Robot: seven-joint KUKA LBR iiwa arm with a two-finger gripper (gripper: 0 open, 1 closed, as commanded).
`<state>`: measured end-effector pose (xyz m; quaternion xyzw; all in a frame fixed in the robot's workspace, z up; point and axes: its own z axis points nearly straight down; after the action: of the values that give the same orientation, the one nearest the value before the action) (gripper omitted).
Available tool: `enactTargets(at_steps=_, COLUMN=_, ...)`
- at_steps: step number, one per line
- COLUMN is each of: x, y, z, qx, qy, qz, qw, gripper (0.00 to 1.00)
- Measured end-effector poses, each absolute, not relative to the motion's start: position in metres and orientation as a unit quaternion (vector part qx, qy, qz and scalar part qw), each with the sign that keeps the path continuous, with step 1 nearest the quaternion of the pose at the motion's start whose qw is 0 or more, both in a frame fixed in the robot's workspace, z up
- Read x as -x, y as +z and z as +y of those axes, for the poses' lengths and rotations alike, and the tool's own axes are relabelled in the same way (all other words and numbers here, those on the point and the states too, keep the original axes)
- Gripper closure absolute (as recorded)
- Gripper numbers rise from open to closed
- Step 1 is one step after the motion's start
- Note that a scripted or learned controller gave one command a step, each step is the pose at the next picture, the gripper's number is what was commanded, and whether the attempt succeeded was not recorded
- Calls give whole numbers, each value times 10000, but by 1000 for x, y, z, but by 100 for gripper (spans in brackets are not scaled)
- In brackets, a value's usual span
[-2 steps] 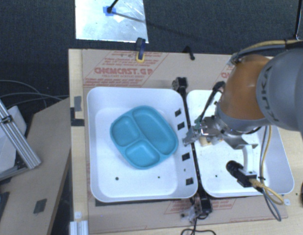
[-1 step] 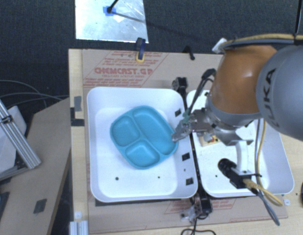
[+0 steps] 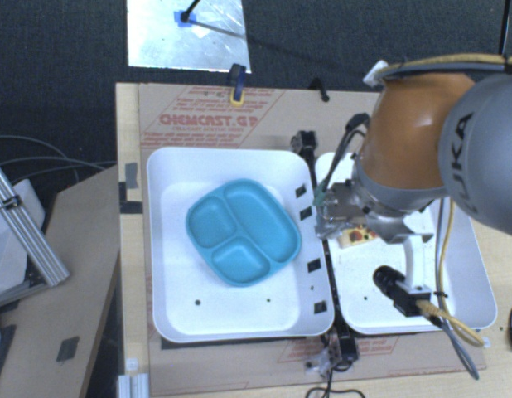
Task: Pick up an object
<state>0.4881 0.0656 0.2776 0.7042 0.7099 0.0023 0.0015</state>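
The arm point(image 3: 422, 139) is hanging over the right bin point(image 3: 359, 305), probably seeking a grip, while the blue tray point(image 3: 242, 231) is lying flat in the left bin point(image 3: 181, 305); the wrist is hiding whether the jaws are clenched.

Grey arm point(image 3: 488, 152) — orange band point(image 3: 409, 127)

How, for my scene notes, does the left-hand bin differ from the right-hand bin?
The left-hand bin holds a blue divided plate; the right-hand bin has the end effector over it. The left-hand bin shows in full; the right-hand bin is largely covered by the arm. Both are shallow, white and set side by side.
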Motion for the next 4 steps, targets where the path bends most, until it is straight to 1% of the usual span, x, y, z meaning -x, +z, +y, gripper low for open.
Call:
enactTargets(at_steps=1, x=-487, y=393, z=126, qx=-7031, qy=67, qz=7111, qw=29, gripper=100)
enactTargets(at_steps=2, x=-487, y=387, z=122, qx=-7055, qy=14, qz=7087, qw=7, gripper=0)
enactTargets(at_steps=3, x=-488, y=398, z=122, qx=-7036, qy=29, qz=7106, qw=18, gripper=100)
enactTargets(at_steps=4, x=-487, y=397, z=122, qx=-7035, qy=21, qz=7107, qw=11, gripper=0)
